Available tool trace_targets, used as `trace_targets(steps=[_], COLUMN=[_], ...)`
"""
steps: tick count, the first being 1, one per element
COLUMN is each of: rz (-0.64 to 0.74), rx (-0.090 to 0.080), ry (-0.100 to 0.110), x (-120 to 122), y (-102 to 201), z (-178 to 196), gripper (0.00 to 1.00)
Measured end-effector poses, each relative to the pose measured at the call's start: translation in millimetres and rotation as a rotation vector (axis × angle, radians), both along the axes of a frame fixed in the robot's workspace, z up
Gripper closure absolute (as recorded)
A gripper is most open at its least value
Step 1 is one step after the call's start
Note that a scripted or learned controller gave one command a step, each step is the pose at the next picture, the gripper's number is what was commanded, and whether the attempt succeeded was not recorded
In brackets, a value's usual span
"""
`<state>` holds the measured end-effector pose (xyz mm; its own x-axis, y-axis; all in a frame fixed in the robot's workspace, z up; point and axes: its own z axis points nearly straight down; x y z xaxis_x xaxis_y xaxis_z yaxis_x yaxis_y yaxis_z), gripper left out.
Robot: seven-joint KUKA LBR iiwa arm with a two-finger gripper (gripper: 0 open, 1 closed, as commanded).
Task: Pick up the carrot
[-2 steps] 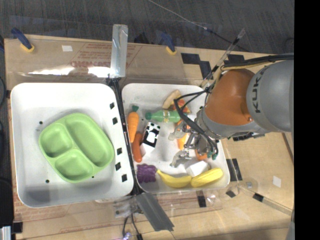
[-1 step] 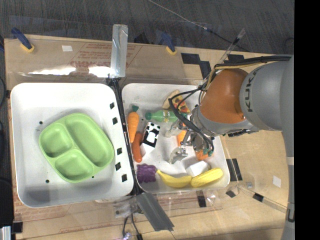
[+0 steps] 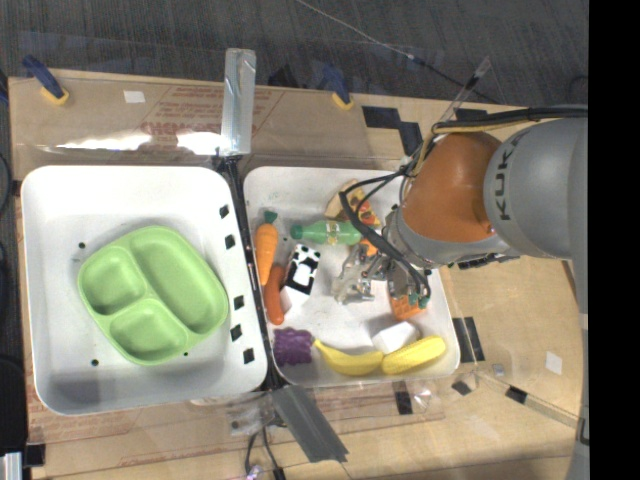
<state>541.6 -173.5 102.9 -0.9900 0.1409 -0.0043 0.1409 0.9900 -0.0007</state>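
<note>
Flanking the carrot (image 3: pixel 266 248): bin wall, green bottle (image 3: pixel 327 233), tool (image 3: pixel 358 280) state unclear.

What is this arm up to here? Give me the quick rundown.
The grey KUKA arm reaches in from the right over the right bin, and its claw hangs low in the middle of that bin. The carrot it is meant to pick up lies along the bin's left wall, apart from the claw and not yet grasped. A green bottle, a banana and purple grapes share that bin. The left bin holds a green divided plate.
</note>
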Motion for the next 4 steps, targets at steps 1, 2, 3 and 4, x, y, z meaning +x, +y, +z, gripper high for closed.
trace_targets(steps=[1,2,3,4], rz=[0.082,0.223,0.598,0.961], rx=[-0.005,-0.001,-0.004,-0.005], ry=[-0.009,0.001,0.001,0.001], x=[41,-64,-58,-51], y=[-37,-38,-36,-36], z=[168,181,218,262], gripper=[1.0,1.0,1.0,1.0])
